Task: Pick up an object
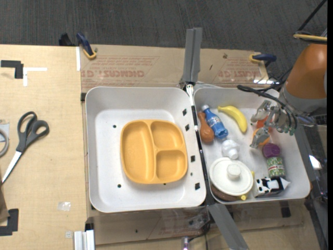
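At the right bin [304, 189] we see many small things close together. A yellow banana [234, 117] lies toward 12 o'clock, and a blue-labelled bottle [213, 122] lies just beside it toward 9 o'clock, touching a brown sausage-like toy [206, 130]. At 6 o'clock stands a white lidded pot [231, 177], and a black-and-white cow figure [271, 186] lies near it at 3 o'clock. Above the cow there is a green jar with a purple lid [272, 159], and an orange carrot-like piece [260, 136] lies at its 11 o'clock. The left bin [99, 155] holds a yellow divided plate [154, 151]. Scissors [25, 135] lie on the bench at 9 o'clock.

The arm [309, 77] reaches in from 3 o'clock and bends down over the right bin. Its gripper [270, 120] hangs just above the orange piece; we cannot tell whether it grips anything.
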### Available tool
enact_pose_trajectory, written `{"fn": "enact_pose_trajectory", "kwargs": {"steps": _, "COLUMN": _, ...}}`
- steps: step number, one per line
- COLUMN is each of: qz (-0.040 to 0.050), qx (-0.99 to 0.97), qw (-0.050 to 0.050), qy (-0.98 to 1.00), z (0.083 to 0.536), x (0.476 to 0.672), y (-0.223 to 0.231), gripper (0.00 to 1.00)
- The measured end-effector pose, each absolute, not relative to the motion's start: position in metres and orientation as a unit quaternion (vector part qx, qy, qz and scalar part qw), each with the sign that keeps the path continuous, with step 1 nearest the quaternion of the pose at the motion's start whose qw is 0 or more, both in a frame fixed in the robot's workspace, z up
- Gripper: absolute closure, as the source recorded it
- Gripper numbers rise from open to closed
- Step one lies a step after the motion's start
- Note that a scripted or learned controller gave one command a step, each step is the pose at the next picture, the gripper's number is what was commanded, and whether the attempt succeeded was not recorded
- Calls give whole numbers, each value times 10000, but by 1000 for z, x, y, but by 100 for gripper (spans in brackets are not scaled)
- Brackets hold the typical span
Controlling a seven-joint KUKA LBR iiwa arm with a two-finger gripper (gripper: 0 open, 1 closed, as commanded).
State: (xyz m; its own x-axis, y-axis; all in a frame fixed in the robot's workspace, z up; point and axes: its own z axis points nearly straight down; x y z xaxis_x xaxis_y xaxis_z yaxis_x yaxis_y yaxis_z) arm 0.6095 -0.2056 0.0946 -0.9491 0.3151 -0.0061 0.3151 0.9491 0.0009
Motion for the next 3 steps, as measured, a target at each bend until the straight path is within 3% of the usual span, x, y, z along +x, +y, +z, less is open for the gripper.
{"fn": "enact_pose_trajectory", "kwargs": {"steps": 1, "qz": 2, "qx": 2340, "qw": 8, "qy": 9722, "z": 92, "x": 576, "y": -181, "gripper": 0}}
{"fn": "enact_pose_trajectory", "kwargs": {"steps": 2, "qz": 0, "qx": 3470, "qw": 18, "qy": 9379, "z": 92, "x": 632, "y": -126, "gripper": 0}}
{"fn": "enact_pose_trajectory", "kwargs": {"steps": 3, "qz": -1, "qx": 3393, "qw": 26, "qy": 9407, "z": 93, "x": 652, "y": -98, "gripper": 0}}
